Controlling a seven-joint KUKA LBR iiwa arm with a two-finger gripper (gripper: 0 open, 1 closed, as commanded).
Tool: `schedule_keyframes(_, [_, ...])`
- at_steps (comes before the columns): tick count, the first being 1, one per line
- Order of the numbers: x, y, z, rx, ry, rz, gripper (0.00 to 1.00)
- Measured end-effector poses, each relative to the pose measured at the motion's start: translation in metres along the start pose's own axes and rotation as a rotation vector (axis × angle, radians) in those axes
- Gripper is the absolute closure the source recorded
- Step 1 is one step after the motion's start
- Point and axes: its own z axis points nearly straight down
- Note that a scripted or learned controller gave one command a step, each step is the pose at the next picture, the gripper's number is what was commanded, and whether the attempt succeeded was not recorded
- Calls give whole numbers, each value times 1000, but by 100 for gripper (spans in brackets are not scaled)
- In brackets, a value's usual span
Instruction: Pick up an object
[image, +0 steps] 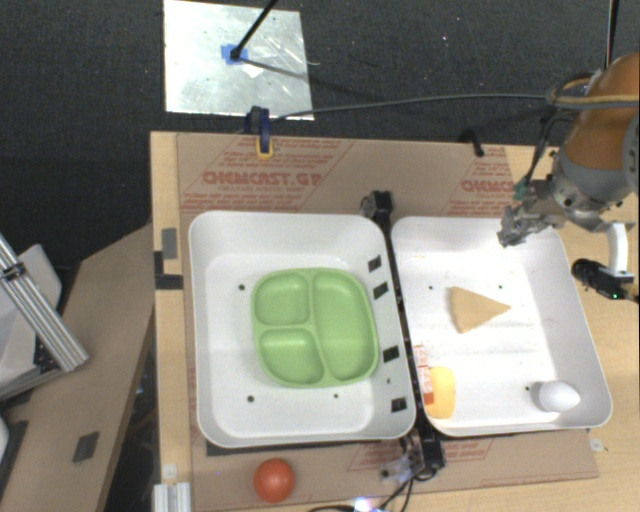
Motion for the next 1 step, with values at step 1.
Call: schedule_keyframes(1, [0, 2, -45, -1, -1, -1, 100])
